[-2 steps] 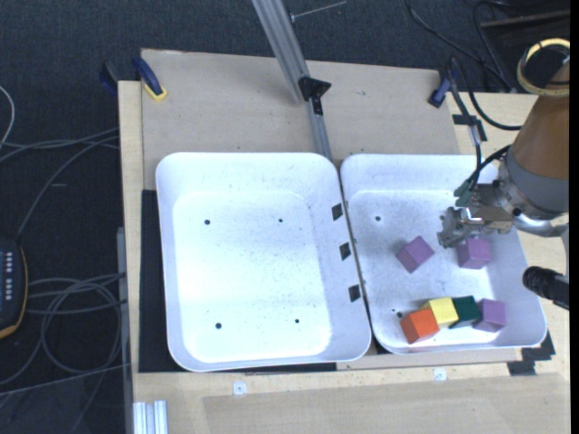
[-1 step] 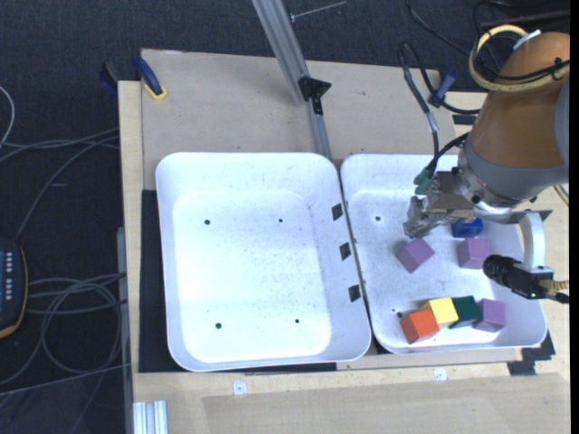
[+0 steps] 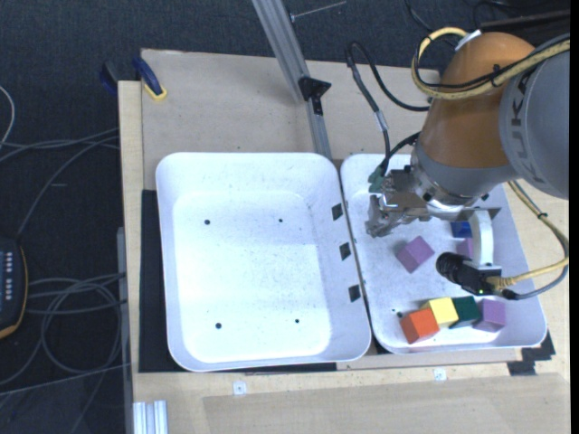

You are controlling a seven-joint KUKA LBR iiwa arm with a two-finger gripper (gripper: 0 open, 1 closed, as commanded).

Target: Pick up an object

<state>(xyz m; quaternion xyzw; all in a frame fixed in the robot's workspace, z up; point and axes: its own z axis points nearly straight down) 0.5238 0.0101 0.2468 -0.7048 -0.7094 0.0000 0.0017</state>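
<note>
Pale wooden bench [image 3: 226, 89] on dark carpet [image 3: 54, 25]; two-finger metal gripper [image 3: 380, 221], grip unreadable, over the shallow white right bin [image 3: 384, 289] at 3 o'clock

Dark carpet floor [image 3: 54, 25], loose cables [image 3: 50, 269] at left, pale wooden bench [image 3: 226, 107], slanted metal pole [image 3: 288, 52]

The left bin [image 3: 244, 251] is looking white with tiny dark dots sprinkled all over it; the right bin [image 3: 384, 283] is looking white too; the bench [image 3: 226, 89] is looking pale brown. A purple block [image 3: 414, 253] is showing; an orange block [image 3: 419, 325], a yellow block [image 3: 443, 310], a green block [image 3: 467, 309] and a light purple block [image 3: 493, 314] are glowing bright. The arm [image 3: 543, 116] is looking grey and is wearing an orange band [image 3: 470, 98]; the gripper [image 3: 384, 215] is shining silver.
</note>
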